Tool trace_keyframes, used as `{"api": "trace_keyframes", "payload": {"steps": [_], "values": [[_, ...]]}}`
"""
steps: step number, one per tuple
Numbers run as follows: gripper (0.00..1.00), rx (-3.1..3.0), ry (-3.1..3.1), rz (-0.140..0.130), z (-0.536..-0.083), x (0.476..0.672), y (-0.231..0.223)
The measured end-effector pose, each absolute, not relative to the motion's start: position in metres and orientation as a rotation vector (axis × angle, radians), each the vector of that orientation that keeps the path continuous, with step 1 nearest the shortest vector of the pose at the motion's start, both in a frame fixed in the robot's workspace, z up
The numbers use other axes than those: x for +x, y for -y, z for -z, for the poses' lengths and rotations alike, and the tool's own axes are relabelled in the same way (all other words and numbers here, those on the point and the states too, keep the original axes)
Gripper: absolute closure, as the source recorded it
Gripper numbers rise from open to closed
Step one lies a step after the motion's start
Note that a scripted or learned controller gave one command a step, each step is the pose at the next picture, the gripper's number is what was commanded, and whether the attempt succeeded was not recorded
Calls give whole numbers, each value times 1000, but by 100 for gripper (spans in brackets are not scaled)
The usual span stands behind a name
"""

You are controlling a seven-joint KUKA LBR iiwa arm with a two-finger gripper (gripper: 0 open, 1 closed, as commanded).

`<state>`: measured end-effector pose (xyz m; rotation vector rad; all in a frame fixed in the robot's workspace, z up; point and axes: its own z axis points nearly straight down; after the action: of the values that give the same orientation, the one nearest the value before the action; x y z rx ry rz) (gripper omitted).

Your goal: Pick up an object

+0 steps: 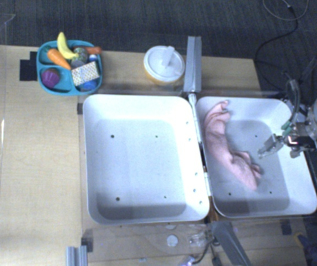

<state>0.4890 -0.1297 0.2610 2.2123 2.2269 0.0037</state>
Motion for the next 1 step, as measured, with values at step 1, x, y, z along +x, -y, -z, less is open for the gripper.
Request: {"api": "trace_keyframes", "payload": {"steps": [1], "values": [[0,2204,-2226,-11,-97,512,121]]}}
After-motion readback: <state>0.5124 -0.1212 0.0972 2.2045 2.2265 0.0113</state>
